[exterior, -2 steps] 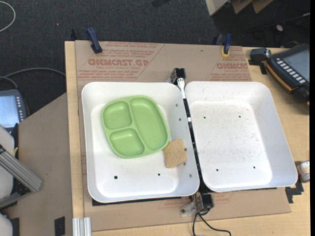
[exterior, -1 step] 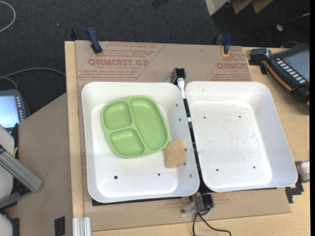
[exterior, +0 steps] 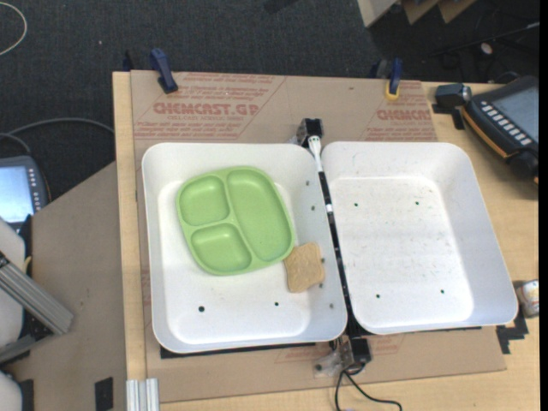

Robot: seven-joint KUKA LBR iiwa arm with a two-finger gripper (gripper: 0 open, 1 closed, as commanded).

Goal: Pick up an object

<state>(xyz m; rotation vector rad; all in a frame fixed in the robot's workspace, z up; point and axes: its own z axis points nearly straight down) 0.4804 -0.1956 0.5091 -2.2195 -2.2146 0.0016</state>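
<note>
A: Surfaces, quick?

B: Two shallow white bins, smooth plastic, rounded corners, side by side on a brown board with red print. Left bin (exterior: 171, 315) has the items. Right bin (exterior: 479, 229) is speckled with small dark dots.

A: Objects?

B: Green plate (exterior: 235, 221), glossy, rounded rectangle, three compartments, tilted a bit, sitting in the upper middle of the left bin. Tan sponge piece (exterior: 304, 267), rough and porous, roughly square, flat on the bin floor, touching the plate's lower right corner, near the divide between the bins.

A: Pincer?

B: Can't tell how far open it is or whether it has hold of anything.

A: Extras?

B: Blue clamp (exterior: 163, 69) on the board's top edge.
</note>
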